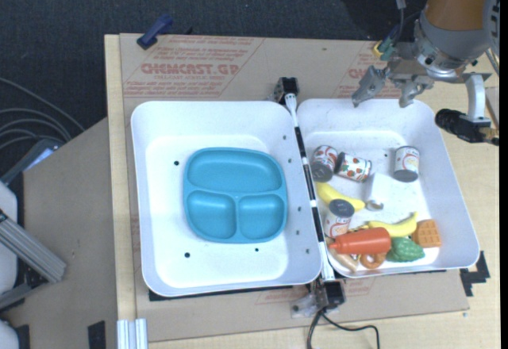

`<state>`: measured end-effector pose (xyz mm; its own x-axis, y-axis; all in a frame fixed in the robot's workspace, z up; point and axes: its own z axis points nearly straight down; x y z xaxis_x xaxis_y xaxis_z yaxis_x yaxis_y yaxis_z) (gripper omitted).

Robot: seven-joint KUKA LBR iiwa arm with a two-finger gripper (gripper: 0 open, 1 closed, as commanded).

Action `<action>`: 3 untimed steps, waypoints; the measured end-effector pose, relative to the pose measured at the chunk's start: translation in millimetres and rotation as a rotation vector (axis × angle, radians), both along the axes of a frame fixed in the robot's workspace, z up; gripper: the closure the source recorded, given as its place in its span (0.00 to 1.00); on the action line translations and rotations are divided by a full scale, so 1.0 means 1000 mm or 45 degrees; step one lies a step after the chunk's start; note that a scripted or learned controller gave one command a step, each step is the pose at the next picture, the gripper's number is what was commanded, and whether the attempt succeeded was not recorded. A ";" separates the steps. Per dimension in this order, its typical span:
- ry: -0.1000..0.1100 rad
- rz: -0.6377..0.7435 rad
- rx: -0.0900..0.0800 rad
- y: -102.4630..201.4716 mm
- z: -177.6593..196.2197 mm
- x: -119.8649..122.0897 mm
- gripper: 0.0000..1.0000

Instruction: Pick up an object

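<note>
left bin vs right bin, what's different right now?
Contents: the left bin holds one blue divided plate; the right bin holds a clutter of small toy foods, among them cans, a banana and a carrot.
Spread: the plate sits mid-bin in the left; the right bin's items crowd its near half.
Arm: the gripper, open, hangs over the right bin's far edge, not the left.
Shared: both are shallow and white, side by side.
</note>
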<state>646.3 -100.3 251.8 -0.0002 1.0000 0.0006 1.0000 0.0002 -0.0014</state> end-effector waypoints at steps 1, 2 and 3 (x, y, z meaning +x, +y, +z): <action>0.001 -0.001 0.000 -0.014 -0.150 0.020 0.00; 0.002 0.001 0.000 0.009 -0.167 0.006 0.00; 0.000 -0.001 0.000 0.009 -0.157 0.006 1.00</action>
<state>652.4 -91.5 94.9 0.0003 1.0000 0.0007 1.0000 -0.0003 -0.0015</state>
